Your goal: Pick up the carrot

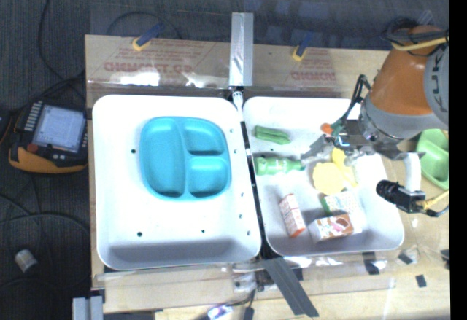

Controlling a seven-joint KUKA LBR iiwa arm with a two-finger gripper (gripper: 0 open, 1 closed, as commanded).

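Note:
A small orange piece, possibly the carrot, peeks out at the upper left edge of my gripper in the right bin; most of it is hidden. My gripper hangs low over the bin's middle right, open, with its fingers spread left and right. Between and below the fingers I see a yellow item, and I cannot tell whether they touch it. The arm's orange band rises behind the gripper.
The right bin also holds a green pod, a green bottle-like item, a red carton, a second carton and a green-and-white packet. A blue divided plate lies in the left bin.

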